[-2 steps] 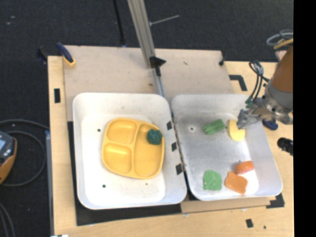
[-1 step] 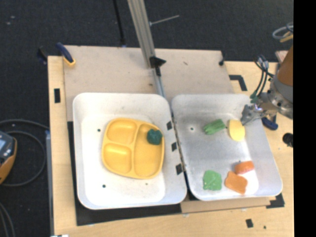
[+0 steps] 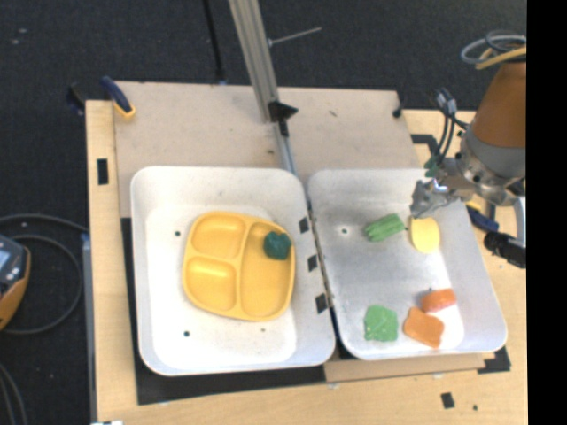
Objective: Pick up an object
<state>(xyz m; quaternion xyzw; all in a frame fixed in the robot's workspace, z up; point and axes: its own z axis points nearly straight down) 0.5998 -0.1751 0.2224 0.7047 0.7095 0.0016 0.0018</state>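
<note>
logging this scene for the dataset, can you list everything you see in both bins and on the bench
shallow white bin: 1, white, left on bench
shallow white bin: 1, white, right on bench
yellow plastic divided plate: 1, yellow, in left bin
dark green round toy: 1, dark green, on plate's upper right compartment
light green oblong toy: 1, green, right bin upper middle
pale yellow toy: 1, yellow, beside the oblong toy, by the gripper
flat green piece: 1, green, right bin near edge
orange pieces: 2, orange, right bin near right corner
aluminium rail: 1, silver, behind bins
arm: 1, grey and orange, right
gripper: 1, above pale yellow toy
</note>
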